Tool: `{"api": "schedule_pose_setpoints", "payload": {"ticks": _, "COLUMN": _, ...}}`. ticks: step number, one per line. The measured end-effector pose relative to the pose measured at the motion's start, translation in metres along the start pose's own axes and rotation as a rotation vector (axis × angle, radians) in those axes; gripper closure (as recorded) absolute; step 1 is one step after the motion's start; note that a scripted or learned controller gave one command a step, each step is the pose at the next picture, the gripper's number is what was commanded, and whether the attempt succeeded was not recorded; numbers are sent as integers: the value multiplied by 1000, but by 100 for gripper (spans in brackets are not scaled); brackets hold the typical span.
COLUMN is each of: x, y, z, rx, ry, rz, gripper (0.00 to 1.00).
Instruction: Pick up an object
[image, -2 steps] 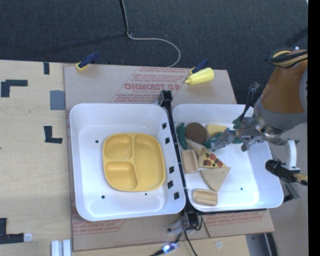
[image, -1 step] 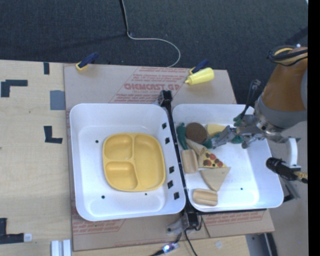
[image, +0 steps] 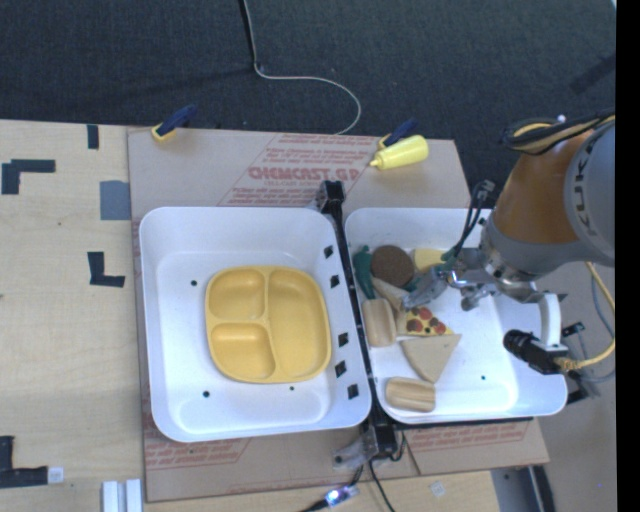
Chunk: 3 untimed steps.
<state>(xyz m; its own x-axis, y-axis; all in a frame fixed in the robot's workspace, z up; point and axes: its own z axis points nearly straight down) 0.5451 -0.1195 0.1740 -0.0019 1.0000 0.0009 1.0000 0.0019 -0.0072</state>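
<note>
Left bin (image: 165, 330) contains one yellow divided plate (image: 268, 323). Right bin (image: 500, 390) holds toy food beside the gripper (image: 432, 288), apparently a pizza slice (image: 424, 322) among it. Finger state cannot be told; the arm (image: 545, 210) hides that bin's far corner.

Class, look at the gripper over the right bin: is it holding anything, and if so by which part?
It cannot be told. The gripper sits low among the toy foods in the right bin, near the pizza slice, but no item is visibly between its fingers.

The grey arm (image: 585, 215) reaches in from the right, its orange band (image: 535, 200) sitting above the wrist. The wrist bends downward and leftward, carrying the claw (image: 425, 290) low, its metal tip pointing left.
</note>
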Motion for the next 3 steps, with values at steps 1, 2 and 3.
{"api": "schedule_pose_setpoints", "payload": {"ticks": 1, "x": 8, "y": 6, "z": 54, "rx": 0, "ry": 0, "rz": 0, "gripper": 0}}
{"api": "schedule_pose_setpoints", "payload": {"ticks": 2, "x": 7, "y": 8, "z": 87, "rx": -14, "ry": -6, "rz": 1, "gripper": 0}}
{"api": "schedule_pose_setpoints", "payload": {"ticks": 3, "x": 10, "y": 11, "z": 73, "rx": -21, "ry": -1, "rz": -1, "gripper": 100}}
